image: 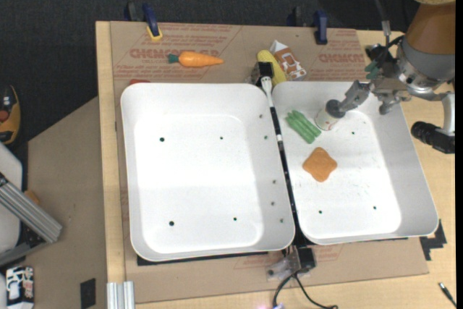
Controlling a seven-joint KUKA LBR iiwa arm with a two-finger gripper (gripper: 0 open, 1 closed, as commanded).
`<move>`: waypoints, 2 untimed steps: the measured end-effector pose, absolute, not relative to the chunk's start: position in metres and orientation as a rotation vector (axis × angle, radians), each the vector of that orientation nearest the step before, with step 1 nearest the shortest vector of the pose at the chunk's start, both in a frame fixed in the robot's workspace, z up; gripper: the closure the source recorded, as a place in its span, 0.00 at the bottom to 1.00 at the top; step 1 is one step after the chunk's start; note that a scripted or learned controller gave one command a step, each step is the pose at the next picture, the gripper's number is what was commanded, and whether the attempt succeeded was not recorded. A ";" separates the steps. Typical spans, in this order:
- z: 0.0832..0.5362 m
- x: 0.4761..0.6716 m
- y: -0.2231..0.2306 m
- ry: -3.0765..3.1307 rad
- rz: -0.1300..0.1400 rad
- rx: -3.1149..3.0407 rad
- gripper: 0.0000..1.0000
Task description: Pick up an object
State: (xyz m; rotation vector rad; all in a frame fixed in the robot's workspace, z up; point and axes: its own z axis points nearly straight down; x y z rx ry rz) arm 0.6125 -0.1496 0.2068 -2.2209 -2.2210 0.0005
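Presently the claw (331,114) is lowered into the right bin (405,192), near its far edge. Whether its fingers are spread or pressed together cannot be told from the camera view, and nothing is visibly pinched between them.

Candidate objects, located relative to the claw:
- Green ridged piece (303,126): just beside the claw, toward the divider between the bins, lying flat on the bin floor.
- Orange lumpy piece (319,164): near the claw, on the side closer to the front edge of the tabletop (217,286), lying apart from the green piece.
- Carrot (195,60): well apart from the claw, outside both bins, beyond the far rim of the left bin (145,228).
- Yellow and printed items (281,63): beyond the far rim, past the claw, at the junction of the bins.

Failure risks, as judged from this position:
1. The claw appears offset from the green piece. A closure here is likely to grip nothing or to nudge the piece toward the divider.
2. The green piece lies low; fingertips may slide over it.
3. The orange piece looks rounded and may squirt free under an off-centre pinch.
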 end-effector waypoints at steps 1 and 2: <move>0.218 0.613 -0.150 -2.224 -0.002 -2.222 1.00; 0.337 0.668 -0.106 -2.240 -0.018 -2.224 1.00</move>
